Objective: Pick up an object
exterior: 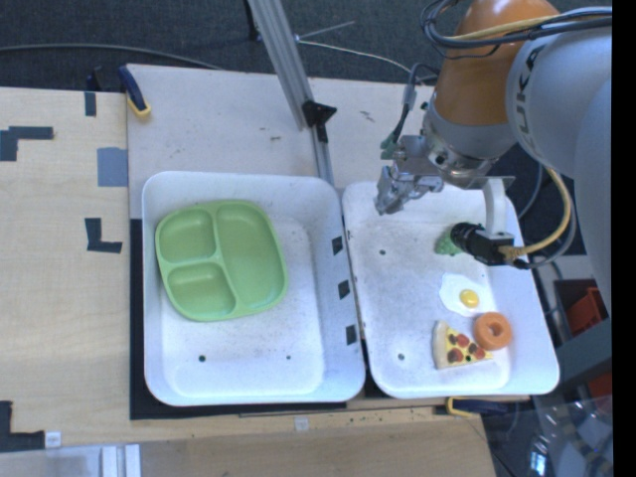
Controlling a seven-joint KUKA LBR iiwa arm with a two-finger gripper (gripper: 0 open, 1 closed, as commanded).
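My gripper (390, 200) hangs over the far left corner of the right bin (397, 296), with nothing between its fingers. In the near right part of that bin lie a pizza slice (456, 346), an orange donut (492, 330) and a fried egg (461, 293). A small green item (447, 244) lies at the bin's right side, partly under a black part of the arm. The left bin (238, 361) holds a green divided plate (221, 258).
A slanted metal pole (288, 63) rises behind the bins. A blue and yellow clamp (134, 92) sits at the bench's far left corner. The grey arm with its orange band (487, 58) fills the upper right.
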